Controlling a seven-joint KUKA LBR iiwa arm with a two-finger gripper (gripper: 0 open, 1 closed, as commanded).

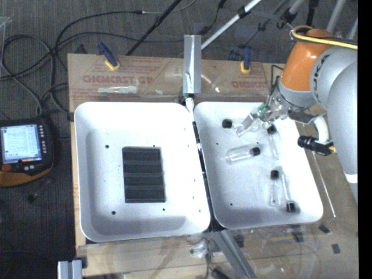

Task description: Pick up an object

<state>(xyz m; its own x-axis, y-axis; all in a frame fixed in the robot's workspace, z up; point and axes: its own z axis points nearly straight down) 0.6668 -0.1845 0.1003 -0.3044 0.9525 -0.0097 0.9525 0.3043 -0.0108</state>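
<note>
The claw [268,110], state indeterminable, is hovering over the right bin's [314,214] far edge, where clear black-capped vials [243,153] are lying scattered; a dark pad [143,174] is occupying the left bin [93,214].

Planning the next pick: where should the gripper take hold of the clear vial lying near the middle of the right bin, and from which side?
Probably at mid-body of the vial, from straight above. It lies flat and nearly level across the view, black cap at its right end, so fingers should close across its narrow width. It lies apart from the other vials, leaving room on both sides. The gripper is over the right bin, nearer its far wall.
</note>
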